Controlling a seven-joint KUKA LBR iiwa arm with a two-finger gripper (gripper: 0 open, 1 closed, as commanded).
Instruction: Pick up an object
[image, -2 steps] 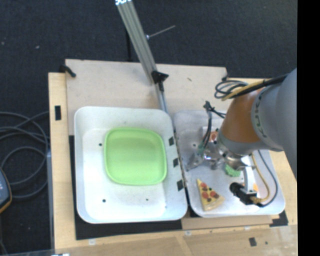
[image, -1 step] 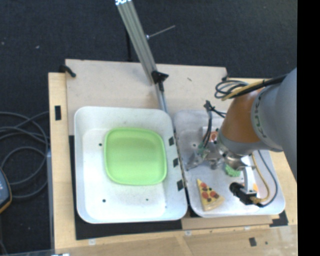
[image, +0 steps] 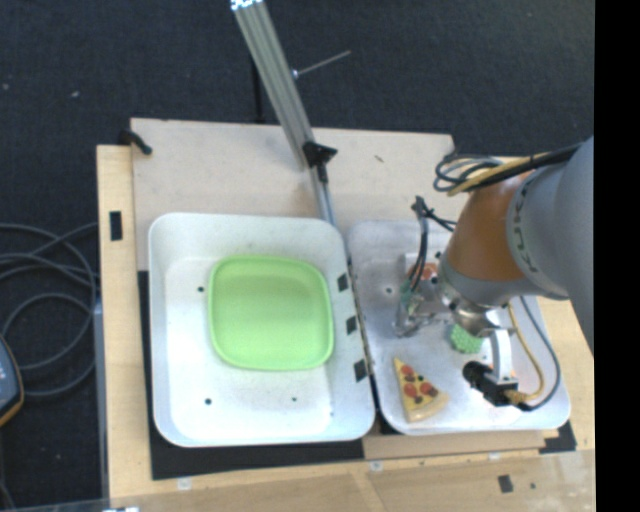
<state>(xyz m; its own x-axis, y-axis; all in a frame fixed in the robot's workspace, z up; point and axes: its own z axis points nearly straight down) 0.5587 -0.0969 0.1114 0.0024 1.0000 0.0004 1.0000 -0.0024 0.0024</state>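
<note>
My gripper (image: 412, 318) hangs low over the middle of the right bin (image: 378, 262), under the orange-banded wrist. A toy pizza slice (image: 415, 388) lies near the bin's front edge, a little below the gripper and apart from it. A small green object (image: 464, 339) lies just right of the gripper, partly hidden by the wrist. A bit of red and orange (image: 429, 271) peeks out beside the wrist at the bin's back. Nothing shows between the fingers.
The left bin (image: 175, 400) holds a square light-green plate (image: 270, 311) at its middle. A metal pole (image: 285, 95) slants up from the gap between the bins at the back. The bench edge runs close along the front.
</note>
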